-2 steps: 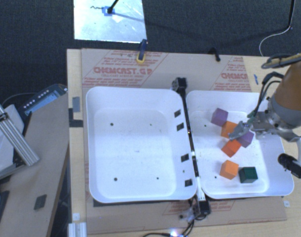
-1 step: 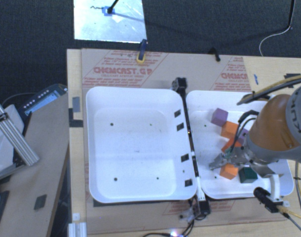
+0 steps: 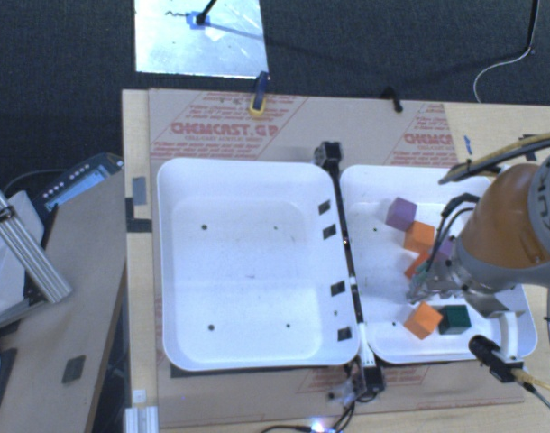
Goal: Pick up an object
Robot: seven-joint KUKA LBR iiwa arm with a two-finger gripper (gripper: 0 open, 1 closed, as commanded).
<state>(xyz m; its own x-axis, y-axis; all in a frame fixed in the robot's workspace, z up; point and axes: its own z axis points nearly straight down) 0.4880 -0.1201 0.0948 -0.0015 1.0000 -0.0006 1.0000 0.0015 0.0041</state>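
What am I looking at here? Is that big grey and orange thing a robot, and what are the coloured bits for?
Yes. The grey and orange shape is a robot arm, reaching in from the right. The one camera sits above the bench and looks down at a slant. On the bench are two shallow white bins: the left bin and the right bin. In the right bin lie small blocks: a purple block, an orange block beside it, another orange block nearer the front, and a dark green block next to that. The arm's gripper is down among them. Its job is to pick one up; I cannot tell whether it holds anything.
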